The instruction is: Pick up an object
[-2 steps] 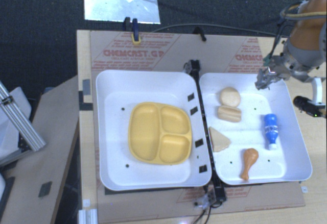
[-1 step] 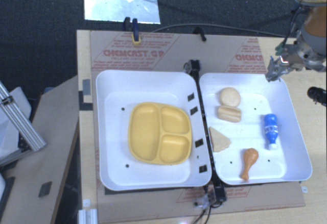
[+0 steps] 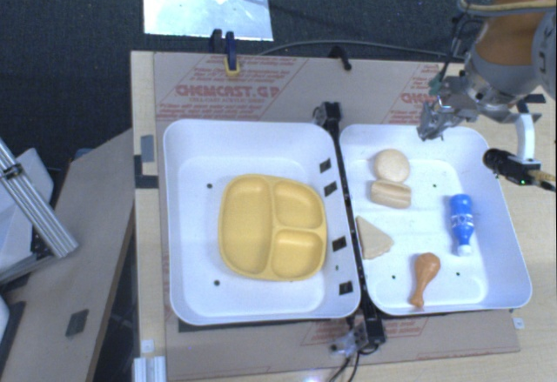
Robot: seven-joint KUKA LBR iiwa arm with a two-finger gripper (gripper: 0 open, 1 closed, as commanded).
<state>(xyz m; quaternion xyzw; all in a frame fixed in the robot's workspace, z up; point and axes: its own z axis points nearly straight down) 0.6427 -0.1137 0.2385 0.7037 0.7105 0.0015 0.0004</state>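
Nearest, at the front of the right bin (image 3: 509,280), a toy chicken drumstick (image 3: 424,276) lies with its thin end toward the front rim. Just behind and to its left, a pale triangular sandwich wedge (image 3: 374,237) rests against the divide between the bins, and to the drumstick's right a blue bottle (image 3: 460,222) lies on its side. Further back sit a tan bread roll (image 3: 391,194) and, touching it from behind, a round cream bun (image 3: 392,165). In the left bin (image 3: 187,197) a yellow compartment plate (image 3: 272,226) lies flat in the middle. Farthest back, the gripper (image 3: 432,128) hangs over the right bin's back rim, carrying nothing; whether it is spread or pressed together cannot be told. All the objects lie in front of it, the bun nearest, apart from it to its left.
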